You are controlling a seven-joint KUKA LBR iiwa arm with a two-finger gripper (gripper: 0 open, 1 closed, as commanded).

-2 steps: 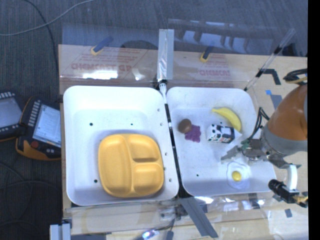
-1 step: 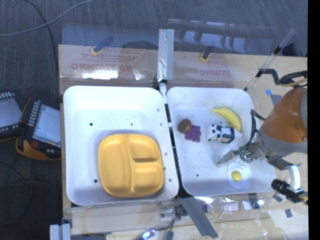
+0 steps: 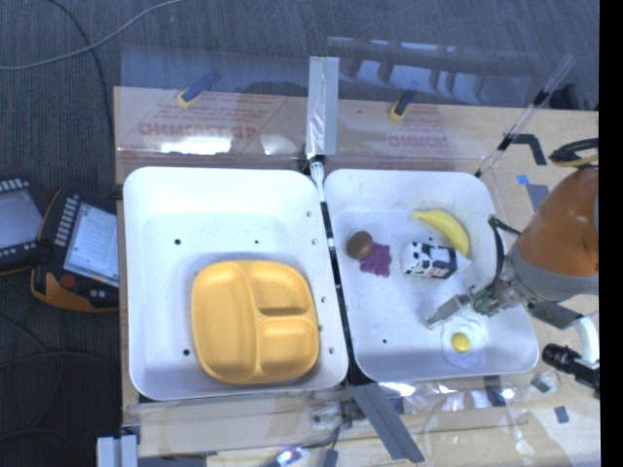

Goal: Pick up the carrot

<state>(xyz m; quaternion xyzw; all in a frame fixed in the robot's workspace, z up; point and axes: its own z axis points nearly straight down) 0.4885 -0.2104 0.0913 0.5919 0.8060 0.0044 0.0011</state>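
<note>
White plastic forms both bins; the left bin (image 3: pixel 146 261) holds a yellow compartment tray (image 3: pixel 255 321). In the right bin (image 3: pixel 389 188) lie a banana (image 3: pixel 443 227), a brown round fruit (image 3: pixel 360 243) touching a purple bunch (image 3: pixel 376 260), a black-and-white carton (image 3: pixel 429 259) and a white piece with a yellow centre (image 3: pixel 461 341). Where the carrot lies cannot be told. The gripper (image 3: pixel 465 307) hangs low just above that white piece, near the bin's right wall; whether it is wide or narrow cannot be told
</note>
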